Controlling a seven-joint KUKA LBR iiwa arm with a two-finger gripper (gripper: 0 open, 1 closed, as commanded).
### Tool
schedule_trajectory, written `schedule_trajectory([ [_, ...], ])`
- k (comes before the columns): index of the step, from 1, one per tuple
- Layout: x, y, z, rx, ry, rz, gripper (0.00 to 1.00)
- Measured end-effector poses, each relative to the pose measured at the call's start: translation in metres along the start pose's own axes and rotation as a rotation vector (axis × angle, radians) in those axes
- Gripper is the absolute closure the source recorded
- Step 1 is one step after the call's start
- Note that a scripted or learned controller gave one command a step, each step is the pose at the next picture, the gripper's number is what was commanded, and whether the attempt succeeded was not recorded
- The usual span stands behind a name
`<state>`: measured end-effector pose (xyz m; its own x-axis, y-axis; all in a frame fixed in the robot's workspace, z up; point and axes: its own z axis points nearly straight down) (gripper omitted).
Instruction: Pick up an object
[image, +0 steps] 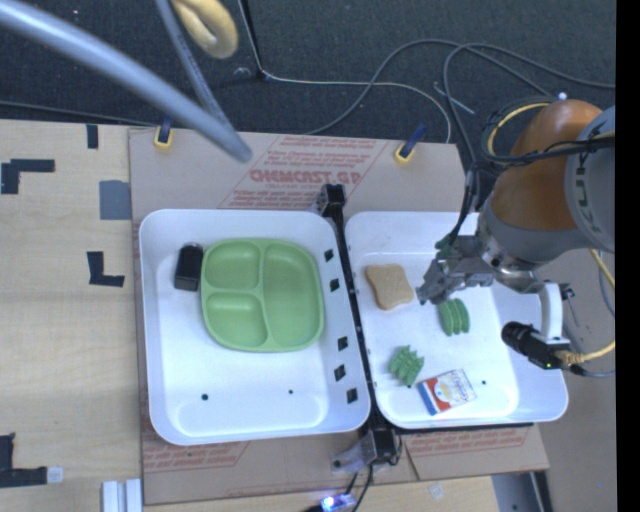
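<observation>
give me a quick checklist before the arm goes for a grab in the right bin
1. Hand over right bin: ok.
2. Nearest targets are the bread and the green pod, both beside the hand: ok.
3. Something between the fingers already: cannot tell.
4. Bread, pod, green sprig and carton lie apart from each other: ok.
5. Hand centred on one item: not ok, it sits between bread and pod.
6. Cable at the wrist away from the items: ok.

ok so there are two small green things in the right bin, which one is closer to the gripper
The smooth ribbed green piece, just below the gripper. The other green piece is spikier and lies farther down-left, beside the small carton.
</observation>
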<state>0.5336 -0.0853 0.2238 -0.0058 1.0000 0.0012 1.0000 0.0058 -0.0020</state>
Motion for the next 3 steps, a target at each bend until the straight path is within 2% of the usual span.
schedule_trajectory([
  [1,0.047,0.015,0.010,0.000,0.000,0.000,1.00],
  [2,0.093,0.021,0.003,0.000,0.000,-0.001,1.00],
  [3,0.143,0.041,-0.005,-0.002,0.000,-0.001,1.00],
])
